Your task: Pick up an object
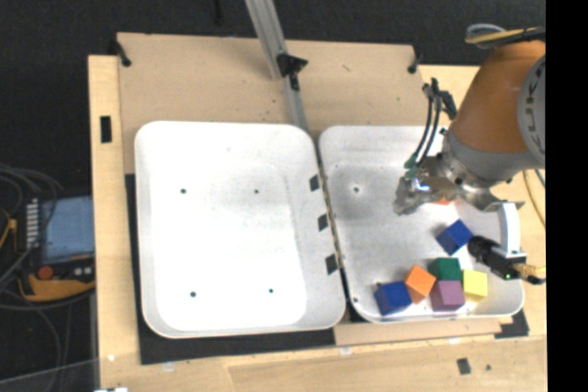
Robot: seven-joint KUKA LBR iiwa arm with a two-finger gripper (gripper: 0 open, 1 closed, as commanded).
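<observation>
The gripper (413,195) hangs over the bare middle of the right bin (367,162); whether its fingers are spread or pressed together cannot be told. The blocks crowd that bin's lower right corner, the nearest blue block (454,236) just below-right, probably the easiest target

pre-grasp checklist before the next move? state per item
1. Objects in reach: ok. Blue block, second blue block, orange block, green block, purple block and yellow block all lie in the right bin.
2. Gripper over the right bin: ok.
3. Gripper above a block: not ok; it hangs over bare floor, up-left of the nearest blue block.
4. Finger state: cannot tell.
5. Isolated target: ok for the upper blue block; the other five crowd the near corner.
</observation>
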